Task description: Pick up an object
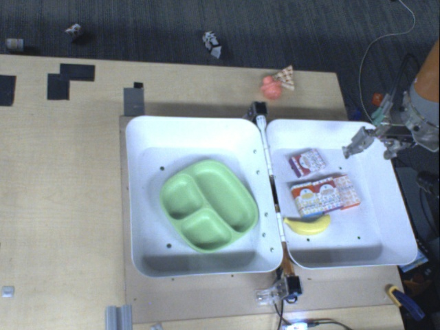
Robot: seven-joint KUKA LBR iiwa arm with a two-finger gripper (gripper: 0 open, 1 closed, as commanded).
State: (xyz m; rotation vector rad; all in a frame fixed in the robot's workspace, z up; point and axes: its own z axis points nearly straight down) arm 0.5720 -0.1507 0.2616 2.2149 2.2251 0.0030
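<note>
Near right bin's far corner, gripper, packets below-left

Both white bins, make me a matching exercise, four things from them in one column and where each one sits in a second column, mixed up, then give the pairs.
Things:
1. green divided plate
2. yellow banana
3. small red and white packet
4. larger printed packet

Places:
A. right bin, nearest its front edge
B. right bin, farthest back of the three there
C. left bin, at its middle
D. right bin, between the other two

Pairs: 1-C, 2-A, 3-B, 4-D
</note>
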